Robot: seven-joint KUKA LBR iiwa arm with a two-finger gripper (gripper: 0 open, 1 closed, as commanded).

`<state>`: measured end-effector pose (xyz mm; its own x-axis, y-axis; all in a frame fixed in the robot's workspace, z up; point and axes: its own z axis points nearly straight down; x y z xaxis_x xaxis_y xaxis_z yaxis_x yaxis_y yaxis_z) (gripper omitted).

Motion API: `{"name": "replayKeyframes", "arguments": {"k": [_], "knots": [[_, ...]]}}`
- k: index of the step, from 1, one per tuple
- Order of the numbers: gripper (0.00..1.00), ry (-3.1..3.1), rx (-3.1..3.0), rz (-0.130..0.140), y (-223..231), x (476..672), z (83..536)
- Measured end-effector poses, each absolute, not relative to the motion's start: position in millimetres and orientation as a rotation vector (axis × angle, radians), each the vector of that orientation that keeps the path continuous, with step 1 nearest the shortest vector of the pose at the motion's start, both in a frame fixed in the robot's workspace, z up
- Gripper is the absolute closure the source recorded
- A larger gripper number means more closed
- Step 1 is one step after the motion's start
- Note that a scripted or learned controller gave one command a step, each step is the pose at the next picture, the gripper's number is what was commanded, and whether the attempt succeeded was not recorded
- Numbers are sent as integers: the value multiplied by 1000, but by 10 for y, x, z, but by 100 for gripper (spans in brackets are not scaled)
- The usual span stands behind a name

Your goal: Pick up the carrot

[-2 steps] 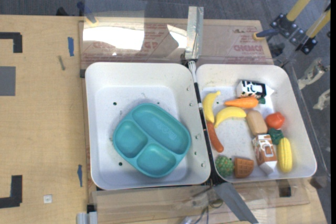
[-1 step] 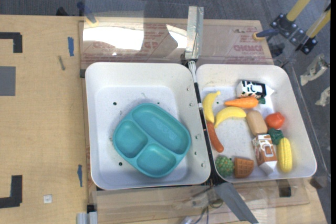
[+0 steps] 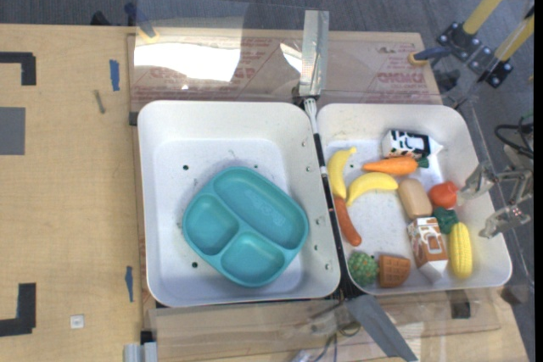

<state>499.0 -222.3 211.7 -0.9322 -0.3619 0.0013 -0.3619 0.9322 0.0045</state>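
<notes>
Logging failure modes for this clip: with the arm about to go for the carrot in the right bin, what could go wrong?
1. The orange toy carrot lies touching a yellow plastic banana and a black-and-white toy, so the fingers may catch a neighbour.
2. A long orange-red toy sausage nearby looks similar and could be picked by mistake.
3. The right white bin is crowded, so toys may get shoved.

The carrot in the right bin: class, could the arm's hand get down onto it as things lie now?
Probably yes. The carrot lies on top, uncovered from above, though a banana touches it below and the black-and-white carton sits close behind, leaving little side room.
</notes>
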Motion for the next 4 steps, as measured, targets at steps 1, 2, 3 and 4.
{"name": "replayKeyframes", "arguments": {"k": [1, 2, 3, 4], "knots": [[100, -3100, 585, 8, -2214, 5037, 2275], [100, -3107, 588, 13, -2202, 5063, 2384], [100, -3114, 591, 19, -2191, 5088, 2495], [100, -3122, 595, 25, -2181, 5113, 2606]]}}
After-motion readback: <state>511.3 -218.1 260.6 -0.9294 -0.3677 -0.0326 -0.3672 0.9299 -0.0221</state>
